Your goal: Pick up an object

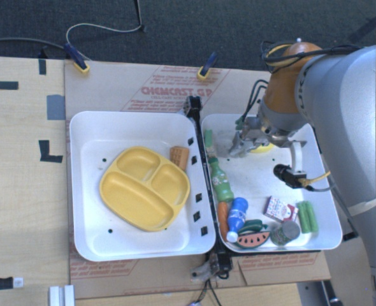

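Note:
My gripper [242,144] hangs low over the back part of the right bin [258,177], near its far edge. A yellow object [262,148] peeks out just right of the gripper, mostly hidden by the wrist. Along the right bin's left side lie a green bottle [221,182], an orange carrot [222,214] and a blue bottle [236,214]. At the front sit a watermelon slice [253,238], a grey can [285,232], a green cucumber-like piece [308,217] and a small pink-and-white packet [278,208].
The left bin [86,171] holds a yellow divided plate [144,187] and a small brown block [179,157] by the divider. A black clip [289,174] hangs off the arm over the right bin. The arm's grey body covers the right side.

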`<act>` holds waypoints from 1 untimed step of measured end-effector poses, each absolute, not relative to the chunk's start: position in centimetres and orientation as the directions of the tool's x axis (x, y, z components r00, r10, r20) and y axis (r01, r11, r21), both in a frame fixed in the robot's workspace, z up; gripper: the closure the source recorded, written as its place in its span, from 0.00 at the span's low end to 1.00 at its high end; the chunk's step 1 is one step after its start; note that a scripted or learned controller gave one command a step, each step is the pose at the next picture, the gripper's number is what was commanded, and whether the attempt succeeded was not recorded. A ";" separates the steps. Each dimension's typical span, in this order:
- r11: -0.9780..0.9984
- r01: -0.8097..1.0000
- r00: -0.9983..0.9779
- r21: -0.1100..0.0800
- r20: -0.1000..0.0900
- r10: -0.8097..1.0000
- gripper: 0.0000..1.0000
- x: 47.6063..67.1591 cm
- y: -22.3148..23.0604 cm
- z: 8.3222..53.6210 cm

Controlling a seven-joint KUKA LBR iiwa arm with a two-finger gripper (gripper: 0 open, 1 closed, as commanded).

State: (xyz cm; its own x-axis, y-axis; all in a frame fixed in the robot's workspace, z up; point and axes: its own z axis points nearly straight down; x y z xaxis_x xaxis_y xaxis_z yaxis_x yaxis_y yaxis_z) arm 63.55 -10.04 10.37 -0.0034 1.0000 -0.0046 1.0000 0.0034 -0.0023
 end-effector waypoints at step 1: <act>0.001 1.000 -0.001 0.001 -0.002 1.000 1.00 58.9 -12.3 18.7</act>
